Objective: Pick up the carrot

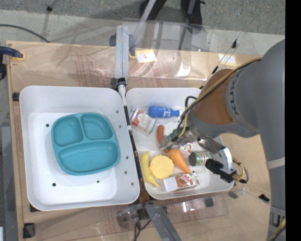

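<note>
Lying slantwise in right bin (210, 184), orange tapered carrot (179, 160), hand (169, 143) beside, grip perhaps unclear

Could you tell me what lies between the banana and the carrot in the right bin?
In the camera view, a round yellow piece sits between the banana and the carrot.

The bench (65, 67) bears two white bins (37, 185) side by side.

Robotics lab test cell. Wooden bench (65, 64) carries two white bins (27, 134), a blue clamp (5, 51) at its edge and clear shielding (165, 49). Tripod legs (155, 4) stand on grey floor.
</note>
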